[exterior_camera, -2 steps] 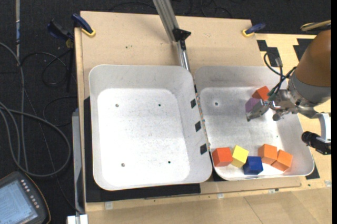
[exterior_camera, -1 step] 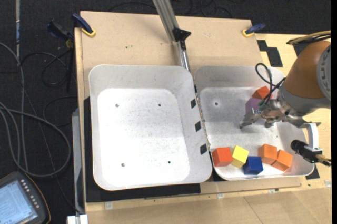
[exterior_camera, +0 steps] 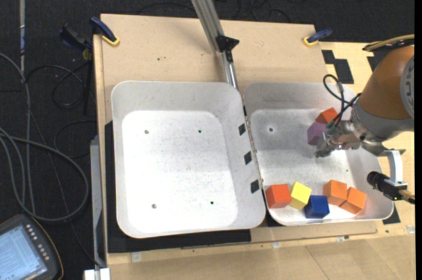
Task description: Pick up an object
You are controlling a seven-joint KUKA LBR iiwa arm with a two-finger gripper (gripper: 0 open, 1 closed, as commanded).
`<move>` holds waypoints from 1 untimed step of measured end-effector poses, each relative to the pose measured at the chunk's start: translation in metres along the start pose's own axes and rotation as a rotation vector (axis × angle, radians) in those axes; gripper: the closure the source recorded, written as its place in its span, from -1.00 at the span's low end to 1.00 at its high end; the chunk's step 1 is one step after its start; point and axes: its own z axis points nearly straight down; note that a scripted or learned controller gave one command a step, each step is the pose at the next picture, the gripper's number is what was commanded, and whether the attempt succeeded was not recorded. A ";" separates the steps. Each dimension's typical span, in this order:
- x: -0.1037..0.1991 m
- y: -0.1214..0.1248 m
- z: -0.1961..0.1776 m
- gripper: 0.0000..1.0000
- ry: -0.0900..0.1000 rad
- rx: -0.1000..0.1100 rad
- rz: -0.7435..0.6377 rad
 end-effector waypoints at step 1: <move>0.000 -0.001 -0.043 1.00 -0.001 -0.003 -0.002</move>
